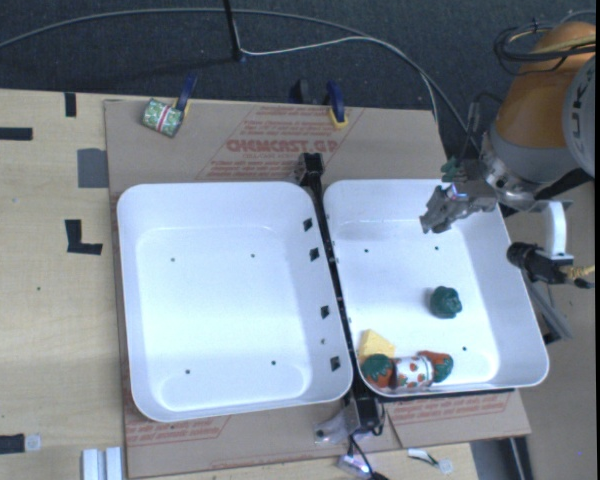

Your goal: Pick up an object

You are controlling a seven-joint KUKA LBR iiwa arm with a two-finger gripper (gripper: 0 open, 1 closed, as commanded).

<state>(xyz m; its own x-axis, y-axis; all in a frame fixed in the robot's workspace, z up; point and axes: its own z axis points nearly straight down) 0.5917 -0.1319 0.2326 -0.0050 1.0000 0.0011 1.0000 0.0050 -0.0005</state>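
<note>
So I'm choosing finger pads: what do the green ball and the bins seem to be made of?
Green ball: probably soft foam or rubber, matte, slightly lumpy, no shine. Bins: likely hard plastic, smooth white with soft glare and rounded moulded corners.

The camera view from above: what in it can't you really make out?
- Two-finger gripper: too small and dark to tell open or shut.
- Grey-and-orange arm: cut off by the right edge.
- Small red-and-white object in the right white bin: blurred, crowded by the yellow piece.
</note>
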